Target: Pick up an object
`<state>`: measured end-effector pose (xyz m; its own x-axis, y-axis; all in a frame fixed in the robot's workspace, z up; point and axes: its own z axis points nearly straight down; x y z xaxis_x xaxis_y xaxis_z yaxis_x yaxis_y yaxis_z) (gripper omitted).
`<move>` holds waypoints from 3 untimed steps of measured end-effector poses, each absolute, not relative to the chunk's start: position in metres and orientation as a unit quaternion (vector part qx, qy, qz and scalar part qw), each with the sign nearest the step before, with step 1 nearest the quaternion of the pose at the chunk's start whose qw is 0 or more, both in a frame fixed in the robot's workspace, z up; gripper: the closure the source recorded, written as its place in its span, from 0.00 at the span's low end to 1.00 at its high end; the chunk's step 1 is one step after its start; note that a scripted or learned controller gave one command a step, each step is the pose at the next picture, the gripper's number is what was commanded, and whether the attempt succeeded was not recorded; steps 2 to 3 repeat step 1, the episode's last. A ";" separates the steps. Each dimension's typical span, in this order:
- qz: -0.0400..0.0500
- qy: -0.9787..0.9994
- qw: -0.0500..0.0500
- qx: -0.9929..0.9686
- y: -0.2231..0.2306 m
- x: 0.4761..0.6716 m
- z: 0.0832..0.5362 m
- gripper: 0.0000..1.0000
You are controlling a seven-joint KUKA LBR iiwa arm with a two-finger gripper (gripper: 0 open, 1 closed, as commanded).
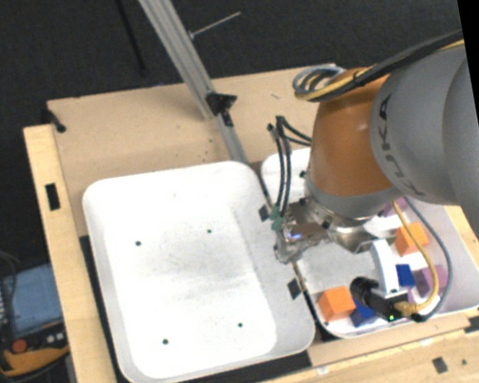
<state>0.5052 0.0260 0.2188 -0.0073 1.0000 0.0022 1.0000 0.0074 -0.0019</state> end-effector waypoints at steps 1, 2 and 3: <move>-0.001 -0.710 0.000 -0.704 0.081 0.508 0.238 1.00; -0.001 -0.710 0.000 -0.704 0.081 0.508 0.238 1.00; -0.001 -0.710 0.000 -0.704 0.081 0.508 0.238 1.00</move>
